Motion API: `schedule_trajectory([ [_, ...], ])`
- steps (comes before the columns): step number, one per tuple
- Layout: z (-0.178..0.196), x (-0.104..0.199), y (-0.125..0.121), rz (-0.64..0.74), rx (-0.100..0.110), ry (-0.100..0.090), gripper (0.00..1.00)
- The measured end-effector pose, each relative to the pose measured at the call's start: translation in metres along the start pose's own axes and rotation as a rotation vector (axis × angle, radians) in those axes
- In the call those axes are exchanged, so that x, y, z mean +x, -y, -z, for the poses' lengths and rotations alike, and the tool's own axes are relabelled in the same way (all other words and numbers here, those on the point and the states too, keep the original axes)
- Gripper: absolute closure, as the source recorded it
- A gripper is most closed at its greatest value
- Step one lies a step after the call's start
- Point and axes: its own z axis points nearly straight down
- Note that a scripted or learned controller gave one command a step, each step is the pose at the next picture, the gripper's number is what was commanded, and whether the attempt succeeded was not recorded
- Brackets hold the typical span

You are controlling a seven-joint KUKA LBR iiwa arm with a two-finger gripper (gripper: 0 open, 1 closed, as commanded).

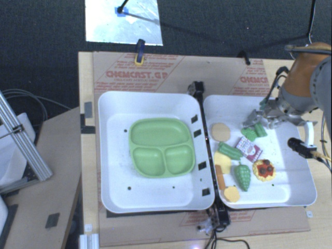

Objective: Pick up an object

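Observation:
The right bin (298, 188) holds several toy foods: a tan round biscuit (221, 132), a green pod (229, 150), a pink and white carton (250, 148), a knobbly green vegetable (242, 175), a yellow and red tart (264, 170) and a small green piece (256, 132). My gripper (258, 119) hangs low over the bin's far middle, just above and behind the small green piece. Whether it touches that piece cannot be made out.
The left bin (114, 118) carries a green divided plate (161, 147). A yellow block (222, 162), an orange stick (220, 176) and a yellow disc (232, 193) lie by the right bin's left wall. The arm's orange band (303, 79) stands over the bin's far right corner.

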Motion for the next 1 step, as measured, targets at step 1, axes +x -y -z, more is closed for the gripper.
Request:
schedule_trajectory([
  [1, 0.0005, 0.0126, -0.0208, 0.004, -0.003, 0.0, 0.0],
])
